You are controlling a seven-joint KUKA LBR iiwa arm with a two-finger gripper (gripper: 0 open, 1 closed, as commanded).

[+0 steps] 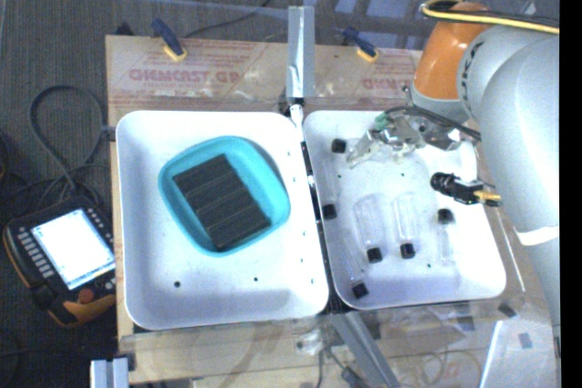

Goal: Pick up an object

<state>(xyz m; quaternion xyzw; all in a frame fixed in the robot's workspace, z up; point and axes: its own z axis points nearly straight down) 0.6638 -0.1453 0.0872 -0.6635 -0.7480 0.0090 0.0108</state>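
The right bin (482, 282) holds three clear plastic tubes with black caps: one (368, 227) at left, one (405, 227) in the middle and one (446, 241) at right. Small black pieces lie around them, at the bin's far left corner (338, 145), by its left wall (328, 212) and near its front edge (359, 290). My gripper (386, 143) hangs over the far part of the right bin, above and behind the tubes. Nothing is seen held in it. In the left bin (145, 286) a blue dish (177, 195) carries a black ridged block (221, 200).
A metal divider post (296, 59) stands between the bins at the back. Two blue-and-yellow clamps (166, 34) (359, 45) grip the board behind them. A handheld control pendant (64, 250) lies on the floor at left. The arm's grey body covers the right bin's right side.
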